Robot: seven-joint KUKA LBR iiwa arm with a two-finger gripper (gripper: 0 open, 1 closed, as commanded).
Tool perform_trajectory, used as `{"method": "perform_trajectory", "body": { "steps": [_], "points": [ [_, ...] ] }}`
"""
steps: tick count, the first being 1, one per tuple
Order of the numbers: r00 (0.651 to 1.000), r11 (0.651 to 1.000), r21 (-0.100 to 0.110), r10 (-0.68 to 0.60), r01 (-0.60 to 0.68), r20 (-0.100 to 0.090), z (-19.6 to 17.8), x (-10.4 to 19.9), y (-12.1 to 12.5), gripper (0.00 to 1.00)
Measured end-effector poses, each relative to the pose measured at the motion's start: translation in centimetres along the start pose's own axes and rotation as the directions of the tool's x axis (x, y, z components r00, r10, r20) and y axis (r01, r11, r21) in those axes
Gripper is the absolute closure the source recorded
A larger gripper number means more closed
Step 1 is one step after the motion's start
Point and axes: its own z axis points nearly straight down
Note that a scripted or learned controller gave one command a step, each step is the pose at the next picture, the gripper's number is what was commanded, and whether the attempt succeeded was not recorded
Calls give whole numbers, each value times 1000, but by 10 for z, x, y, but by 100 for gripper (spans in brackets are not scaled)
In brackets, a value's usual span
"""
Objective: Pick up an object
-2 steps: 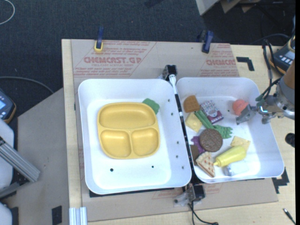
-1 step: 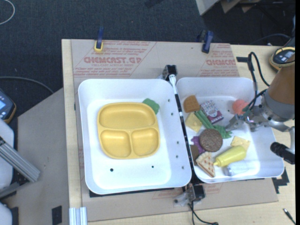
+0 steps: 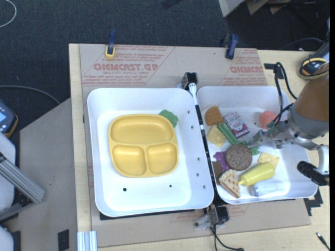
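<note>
Mustard bottle (image 3: 257, 173) front | arm reaching from right, pincer (image 3: 263, 136) low over right bin (image 3: 293, 191) | grip: cannot tell

I am working in a robotics lab: a plywood bench (image 3: 157, 61) with protective sheeting clamped at its far edge by blue clamps (image 3: 231, 45), cables (image 3: 222, 239) trailing off its near edge, aluminium framing (image 3: 21, 179) at left, dark carpet (image 3: 78, 14) beyond.

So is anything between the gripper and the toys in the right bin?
Nothing visible. The gripper is low over the right bin, right beside the toys: the burger patty, yellow bottle and pink ball all lie uncovered around it.
</note>
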Motion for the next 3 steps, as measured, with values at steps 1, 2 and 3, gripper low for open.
{"method": "perform_trajectory", "body": {
  "steps": [1, 2, 3],
  "points": [
    [1000, 1000, -10, -1, 1, 0, -14, 1, 3, 100],
    [1000, 1000, -4, -3, 3, 3, -57, 2, 5, 100],
    [1000, 1000, -7, -4, 4, 3, -113, 8, 15, 100]
  ]
}}
